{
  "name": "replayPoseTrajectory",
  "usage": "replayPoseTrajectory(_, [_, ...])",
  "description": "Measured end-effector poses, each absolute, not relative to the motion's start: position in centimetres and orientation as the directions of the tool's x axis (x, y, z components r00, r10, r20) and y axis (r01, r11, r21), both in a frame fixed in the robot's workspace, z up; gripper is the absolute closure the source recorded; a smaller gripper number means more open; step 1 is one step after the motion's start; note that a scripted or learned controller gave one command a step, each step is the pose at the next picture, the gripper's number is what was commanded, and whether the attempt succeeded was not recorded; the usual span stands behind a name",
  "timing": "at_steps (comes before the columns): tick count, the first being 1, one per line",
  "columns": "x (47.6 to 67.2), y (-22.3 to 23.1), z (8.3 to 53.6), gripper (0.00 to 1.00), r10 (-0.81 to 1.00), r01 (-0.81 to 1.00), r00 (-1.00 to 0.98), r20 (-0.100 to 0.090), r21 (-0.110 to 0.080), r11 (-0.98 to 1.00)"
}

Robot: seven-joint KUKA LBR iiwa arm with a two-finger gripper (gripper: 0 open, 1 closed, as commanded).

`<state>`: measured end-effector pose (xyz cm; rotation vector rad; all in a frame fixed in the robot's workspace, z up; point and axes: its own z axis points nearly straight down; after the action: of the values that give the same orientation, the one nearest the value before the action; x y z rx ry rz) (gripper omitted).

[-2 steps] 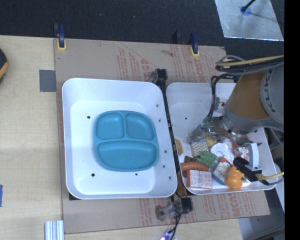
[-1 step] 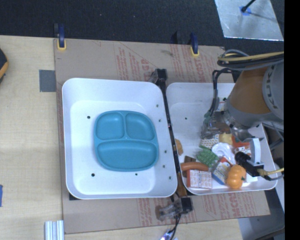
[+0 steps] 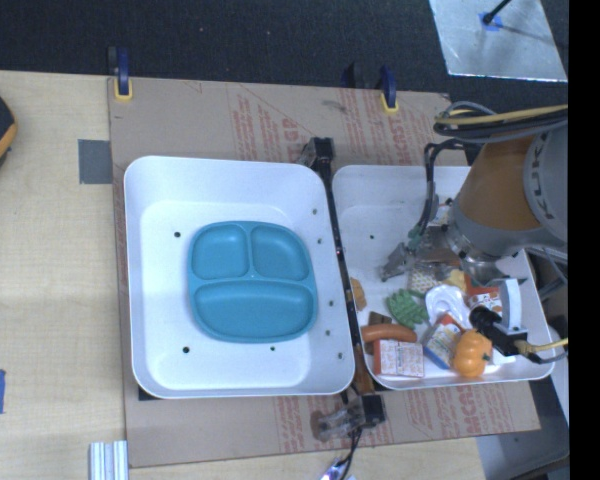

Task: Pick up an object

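The right white bin point(image 3: 380, 198) holds a heap of small objects along its near side. Among them are a green textured piece point(image 3: 408, 308), a red sausage-shaped toy point(image 3: 392, 334), a red and white box point(image 3: 400, 361), an orange fruit point(image 3: 470, 354) and a white crumpled item point(image 3: 445, 301). My gripper point(image 3: 408, 260) hangs low over the middle of this bin, just above and behind the green piece. The grey arm with its orange band point(image 3: 500, 188) covers the bin's right part. Nothing is visibly held.
The left white bin point(image 3: 150, 268) holds a blue divided plate point(image 3: 252, 279). A black divider point(image 3: 335, 248) runs between the bins. Both stand on a cardboard sheet point(image 3: 230, 118) clamped to the wooden bench. Cables point(image 3: 480, 118) loop behind the arm.
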<state>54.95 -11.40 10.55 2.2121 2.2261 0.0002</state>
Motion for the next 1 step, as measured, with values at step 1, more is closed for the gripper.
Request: replayPoseTrajectory(1, [62.95, -14.22, 9.62, 0.0, 1.0, 1.0, -0.006, -0.004, 0.007, 0.006])
